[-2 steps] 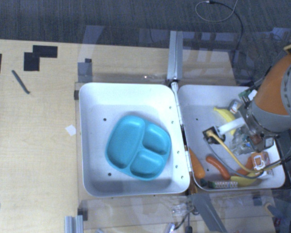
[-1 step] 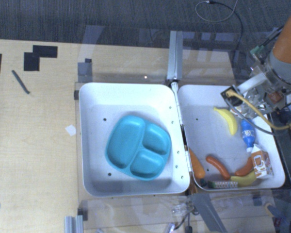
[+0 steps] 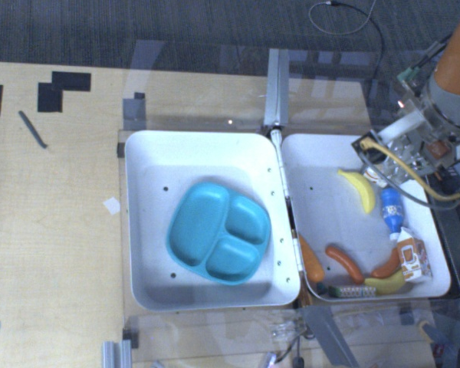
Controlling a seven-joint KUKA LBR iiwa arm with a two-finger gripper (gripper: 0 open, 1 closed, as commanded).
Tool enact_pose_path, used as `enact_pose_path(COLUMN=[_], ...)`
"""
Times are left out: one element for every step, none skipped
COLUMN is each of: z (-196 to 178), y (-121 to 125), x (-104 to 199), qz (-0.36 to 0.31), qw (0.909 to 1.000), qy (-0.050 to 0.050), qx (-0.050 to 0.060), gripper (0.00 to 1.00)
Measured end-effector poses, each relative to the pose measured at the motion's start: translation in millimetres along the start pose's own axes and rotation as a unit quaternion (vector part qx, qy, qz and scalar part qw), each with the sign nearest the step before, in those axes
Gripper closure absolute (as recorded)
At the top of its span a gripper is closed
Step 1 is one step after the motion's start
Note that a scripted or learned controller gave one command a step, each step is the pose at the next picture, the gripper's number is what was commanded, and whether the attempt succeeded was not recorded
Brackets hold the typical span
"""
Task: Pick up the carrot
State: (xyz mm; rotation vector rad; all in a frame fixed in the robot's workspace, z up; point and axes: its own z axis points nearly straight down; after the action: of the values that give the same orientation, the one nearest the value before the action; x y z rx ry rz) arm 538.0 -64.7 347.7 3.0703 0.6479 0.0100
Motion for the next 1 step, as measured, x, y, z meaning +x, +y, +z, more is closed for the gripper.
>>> enact_pose_path(z=[71.6], y=[-3.5], x=[41.2], qz=[0.100], qw=[0.9950], qy=[-0.002], qx=[0.002], gripper=[1.00])
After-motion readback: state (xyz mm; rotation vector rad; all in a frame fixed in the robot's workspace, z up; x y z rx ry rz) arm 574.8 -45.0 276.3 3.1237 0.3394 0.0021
